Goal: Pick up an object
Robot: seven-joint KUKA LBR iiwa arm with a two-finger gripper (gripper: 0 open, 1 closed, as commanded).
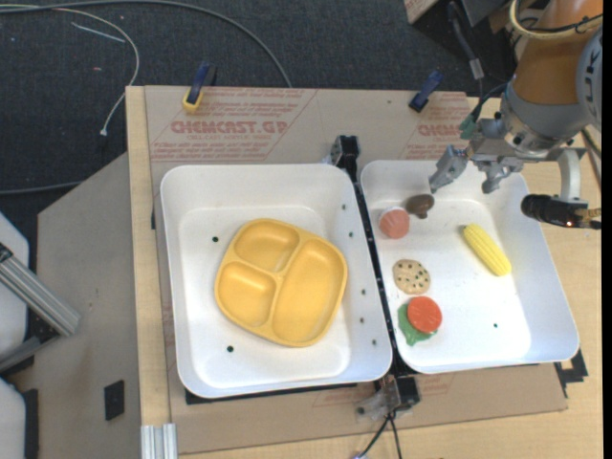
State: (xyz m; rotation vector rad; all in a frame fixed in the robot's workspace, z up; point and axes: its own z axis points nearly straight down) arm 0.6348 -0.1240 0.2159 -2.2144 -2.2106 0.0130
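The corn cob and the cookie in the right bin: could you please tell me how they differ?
The corn cob is yellow and elongated, lying diagonally; the cookie is tan, round and flat with dark specks. The corn cob lies nearer the bin's middle, the cookie by its left wall. Both rest in the right bin.

Red print on the brown cardboard sheet under the bins reads "CHEMCAST GP", left of centre. A second red print near the right clamp is partly hidden and cannot be read.
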